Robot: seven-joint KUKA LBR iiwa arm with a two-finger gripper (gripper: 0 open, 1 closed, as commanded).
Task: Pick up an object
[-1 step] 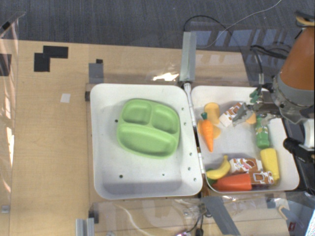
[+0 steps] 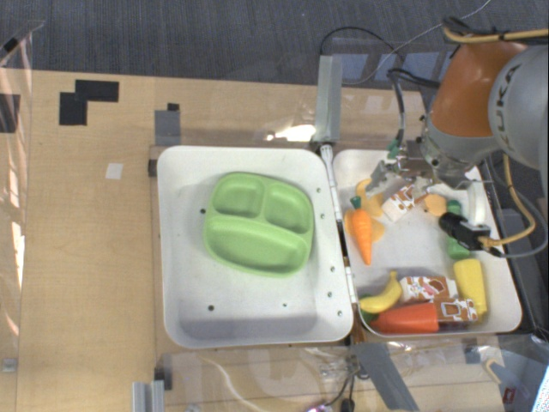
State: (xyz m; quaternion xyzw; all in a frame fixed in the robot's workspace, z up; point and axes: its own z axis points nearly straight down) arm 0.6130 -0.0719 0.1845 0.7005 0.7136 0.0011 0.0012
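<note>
1. Camera view, layout: two white bins sit side by side on the tabletop [image 2: 86,256]. The left bin [image 2: 180,316] carries a green divided plate [image 2: 257,223]. The right bin [image 2: 506,312] carries the candidate objects.
2. Camera view, objects: a carrot [image 2: 363,233] lies near the bin divider; a banana [image 2: 383,296], a red piece [image 2: 406,318], a small printed carton [image 2: 423,287] and a yellow cylinder [image 2: 471,285] lie along the near edge. All appear to rest on the bin floor.
3. Camera view, arm: the claw [image 2: 396,177] is low over the far part of the right bin, just beside a small white-and-brown packet [image 2: 401,204] and an orange piece [image 2: 435,203].
4. Claw state: cannot tell; the wrist and clutter mask it.
5. Progress, judged: no object is visibly lifted. The approach appears made; grasp and lift are not yet confirmed.
</note>
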